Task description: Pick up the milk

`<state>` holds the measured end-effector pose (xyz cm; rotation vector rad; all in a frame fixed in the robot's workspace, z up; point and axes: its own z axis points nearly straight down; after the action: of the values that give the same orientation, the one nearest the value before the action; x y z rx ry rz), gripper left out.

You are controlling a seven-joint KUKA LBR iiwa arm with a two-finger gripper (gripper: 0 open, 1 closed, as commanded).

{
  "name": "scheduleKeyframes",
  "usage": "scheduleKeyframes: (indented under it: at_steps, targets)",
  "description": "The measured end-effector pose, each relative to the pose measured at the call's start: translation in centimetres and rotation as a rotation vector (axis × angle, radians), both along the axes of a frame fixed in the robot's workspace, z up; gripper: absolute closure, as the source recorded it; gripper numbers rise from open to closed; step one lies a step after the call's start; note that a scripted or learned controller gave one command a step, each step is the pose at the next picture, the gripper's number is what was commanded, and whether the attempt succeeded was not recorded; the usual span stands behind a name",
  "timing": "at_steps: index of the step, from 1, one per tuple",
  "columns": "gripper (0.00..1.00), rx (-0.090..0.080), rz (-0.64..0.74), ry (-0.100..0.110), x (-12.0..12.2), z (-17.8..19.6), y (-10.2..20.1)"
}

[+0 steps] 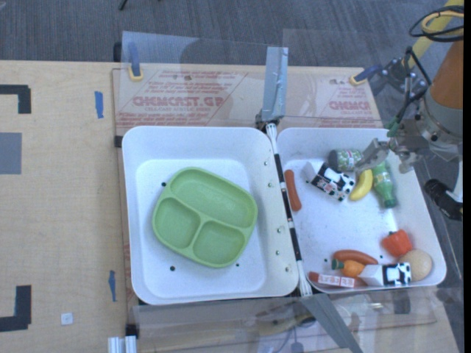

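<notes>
Milk carton [330, 181], cow-patterned, is lying tilted in the upper part of the right bin [324, 234], touching a banana [361, 185], with a green bottle [383, 186] just beyond. End effector [388, 151] is being held above these, nothing seen gripped; finger opening cannot be told. A second milk carton [393, 274] is lying at the bin's near edge.

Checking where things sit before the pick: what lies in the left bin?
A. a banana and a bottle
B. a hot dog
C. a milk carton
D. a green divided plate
D: the green divided plate lies alone in the left bin; the food items sit in the right bin.
</notes>
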<state>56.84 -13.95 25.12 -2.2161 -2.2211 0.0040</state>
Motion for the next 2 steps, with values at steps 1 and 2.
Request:
scheduleKeyframes:
  at_steps: [1,2]
  targets:
    - [0.0,-0.001,-0.109,-0.003,5.6,-6.1,5.0]
    - [0.0,-0.003,-0.107,-0.004,9.2,8.0,8.3]
